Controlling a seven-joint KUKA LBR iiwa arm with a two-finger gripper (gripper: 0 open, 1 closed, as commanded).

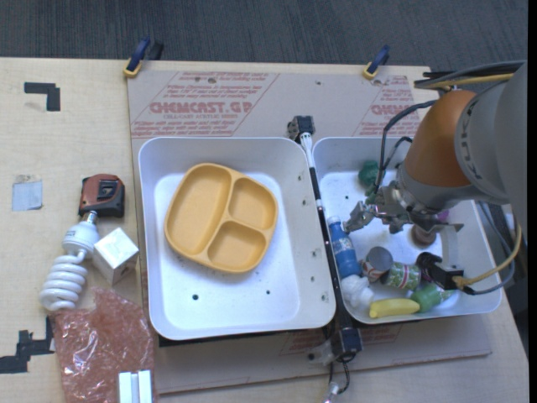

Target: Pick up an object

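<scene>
Where right bin (pixel 491 305) narrows, banana (pixel 394 307) lengthwise left-right

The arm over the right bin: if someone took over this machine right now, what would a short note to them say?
Gripper: low over the right bin; whether it is open or shut cannot be told from above.
Things: yellow divided plate in the left bin. Right bin has a blue bottle, a yellow banana-like piece, a green item and other small bits.
Done: nothing seen lifted.
Left: grasp one object and raise it.
</scene>
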